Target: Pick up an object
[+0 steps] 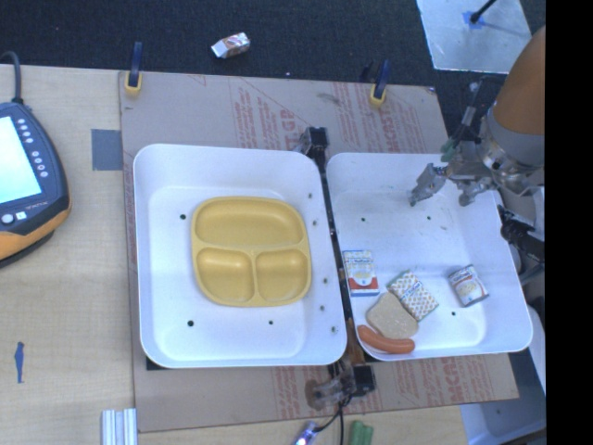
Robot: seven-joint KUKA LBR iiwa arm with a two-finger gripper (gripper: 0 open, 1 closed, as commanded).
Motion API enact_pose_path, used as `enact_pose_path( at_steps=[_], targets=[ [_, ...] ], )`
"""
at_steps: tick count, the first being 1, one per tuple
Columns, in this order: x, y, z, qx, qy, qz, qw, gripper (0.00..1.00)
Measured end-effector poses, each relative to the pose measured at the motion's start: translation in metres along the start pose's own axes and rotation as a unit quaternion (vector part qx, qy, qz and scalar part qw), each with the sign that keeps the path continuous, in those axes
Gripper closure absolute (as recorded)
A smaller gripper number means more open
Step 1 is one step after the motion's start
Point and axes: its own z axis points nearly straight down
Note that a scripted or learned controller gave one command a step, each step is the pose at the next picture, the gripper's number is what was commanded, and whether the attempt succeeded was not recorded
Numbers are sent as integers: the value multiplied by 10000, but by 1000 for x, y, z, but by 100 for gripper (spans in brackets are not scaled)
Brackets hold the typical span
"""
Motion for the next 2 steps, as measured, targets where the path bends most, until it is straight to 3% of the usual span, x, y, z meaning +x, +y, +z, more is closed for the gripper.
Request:
enact_pose_path(
  at_steps=[1, 2],
  targets=[
    [-9, -59, 120, 8, -3, -8, 10000, 0],
    [-68, 35, 58, -19, -5, 3, 10000, 0]
  ],
)
